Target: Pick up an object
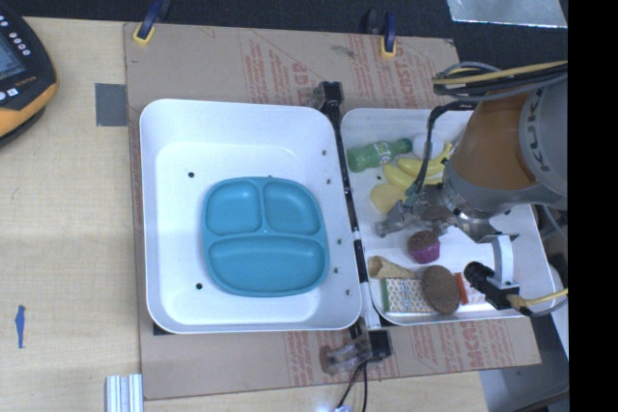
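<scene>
We see the gripper (417, 207) low in the right bin (541, 236), among the yellow pieces (401, 177), green bottle (377, 153) and purple object (424, 246). Whether anything is grasped, we cannot tell. Nothing looks lifted yet. The left bin (174, 207) holds a blue tray (264, 236); cardboard covers the wooden bench (68, 236).

- Blue divided plate (265, 236) in left bin (164, 140).
- Brown cardboard sheet (241, 63) under both bins, two clamps (148, 22) at far edge.
- Yellow-and-black handheld unit (17, 72) on counter (58, 227), far left.
</scene>
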